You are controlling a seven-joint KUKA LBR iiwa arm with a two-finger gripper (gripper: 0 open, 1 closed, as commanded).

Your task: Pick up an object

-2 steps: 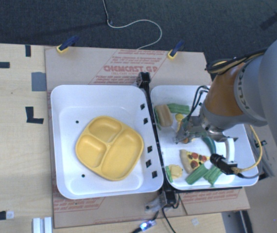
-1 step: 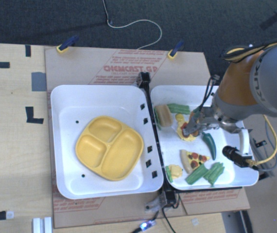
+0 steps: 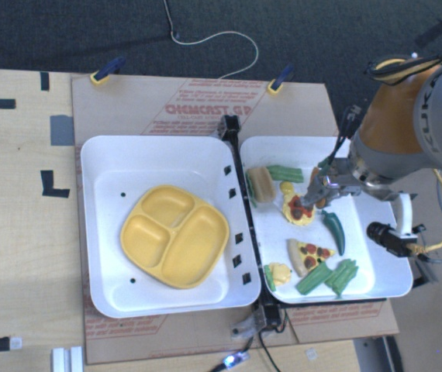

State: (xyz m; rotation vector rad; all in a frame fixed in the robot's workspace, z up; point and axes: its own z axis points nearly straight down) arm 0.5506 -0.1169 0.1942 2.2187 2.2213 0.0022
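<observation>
- Nearest the lens, along the bottom of the view, runs the front edge of the worktop (image 3: 19, 285), pale wood carrying a cardboard sheet (image 3: 198, 107) under both bins.
- Left bin (image 3: 101, 208), big and white, holds one yellow divided plate (image 3: 176, 235), lying flat in the middle.
- Right bin (image 3: 376, 281) is the busy one: toy food scattered all over its floor.
- Grey arm with the orange band (image 3: 395, 122) comes in from the right and dips over the right bin.
- Hand (image 3: 311, 200) is low, right over a small red-and-yellow piece (image 3: 298, 210) in the middle of that bin. I cannot tell how it stands, wide or closed; the angle hides it.
- That red-and-yellow piece looks like the likely target. It sits just beside a dark green pepper (image 3: 335, 231), with a tan bun-like piece (image 3: 260, 184) and a green bean pod (image 3: 285, 173) near it toward the back.
- Toward the front: a pizza slice (image 3: 309, 254), two green vegetables (image 3: 328, 276), a small yellow bit (image 3: 280, 273).
- Handling call: these look like light, hollow plastic toys, stiff and a bit slick. The target is small and lumpy, so I'd take it across its narrowest width, square on, or it may squirt sideways into the pepper.
</observation>
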